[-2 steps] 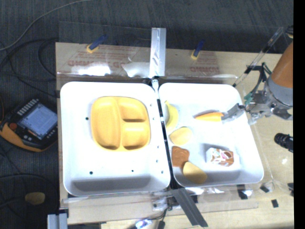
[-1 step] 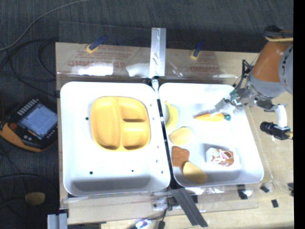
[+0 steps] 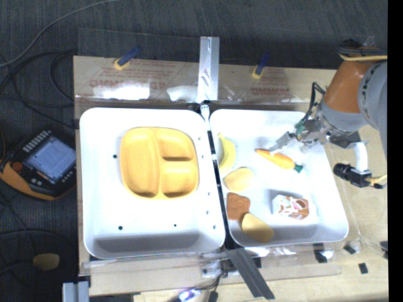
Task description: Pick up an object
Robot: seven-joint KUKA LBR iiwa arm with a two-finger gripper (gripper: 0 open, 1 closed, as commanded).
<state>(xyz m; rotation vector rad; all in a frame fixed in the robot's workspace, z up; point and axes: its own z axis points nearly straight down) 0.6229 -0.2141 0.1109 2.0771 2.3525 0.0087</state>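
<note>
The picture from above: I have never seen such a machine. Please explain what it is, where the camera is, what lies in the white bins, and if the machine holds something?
It is a robot arm, grey with an orange band, reaching in from the right. One camera is fixed above the bench, looking down at a slant. The left bin holds a yellow divided tray. The right bin holds a toy carrot, a small printed carton, a brown piece and pale yellow pieces. The claw hangs over the right bin, just above and right of the carrot. I see nothing held in it.
</note>
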